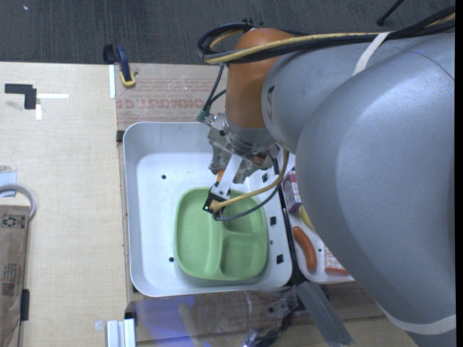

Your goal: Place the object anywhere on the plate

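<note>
White bin (145, 215) on bench, hot dog (309, 252) in neighbouring bin, brown paper bag (12, 255) far left

You have a green plate (217, 244) that looks like smooth moulded plastic with a soft sheen, sitting in a white bin (148, 194) of glossy plastic or enamelled metal; you cannot tell which. Your arm (376, 165) is smooth satin grey, with a glossy orange band (249, 71). The bench (65, 179) looks like pale matt wood or laminate. Brown cardboard (173, 96) lies matt behind the bin, and a brown paper bag (13, 266) looks rough.
</note>
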Motion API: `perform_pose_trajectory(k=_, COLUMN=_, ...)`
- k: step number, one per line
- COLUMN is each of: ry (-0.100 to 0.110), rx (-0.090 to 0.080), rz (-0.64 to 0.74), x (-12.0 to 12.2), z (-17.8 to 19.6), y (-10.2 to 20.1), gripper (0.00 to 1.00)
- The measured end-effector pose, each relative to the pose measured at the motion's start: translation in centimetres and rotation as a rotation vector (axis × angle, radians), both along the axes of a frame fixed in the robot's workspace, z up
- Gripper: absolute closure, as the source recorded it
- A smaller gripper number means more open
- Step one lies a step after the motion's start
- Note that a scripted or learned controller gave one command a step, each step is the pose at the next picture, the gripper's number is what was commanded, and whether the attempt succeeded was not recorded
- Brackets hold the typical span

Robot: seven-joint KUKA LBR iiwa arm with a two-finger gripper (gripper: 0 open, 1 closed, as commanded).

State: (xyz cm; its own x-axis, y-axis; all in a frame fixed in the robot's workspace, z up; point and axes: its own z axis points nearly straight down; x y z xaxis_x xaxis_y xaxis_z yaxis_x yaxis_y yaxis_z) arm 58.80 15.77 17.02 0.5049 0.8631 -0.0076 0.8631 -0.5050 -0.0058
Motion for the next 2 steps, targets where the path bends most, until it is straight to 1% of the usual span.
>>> perform_pose_trajectory(k=1, ry=-0.001, rx=0.0, rz=0.0, x=0.0, z=0.0, y=0.0, gripper=0.0)
perform_pose_trajectory(k=2, ry=-0.003, rx=-0.001, rz=0.055, x=-0.8, z=7.3, y=6.0, gripper=0.0)
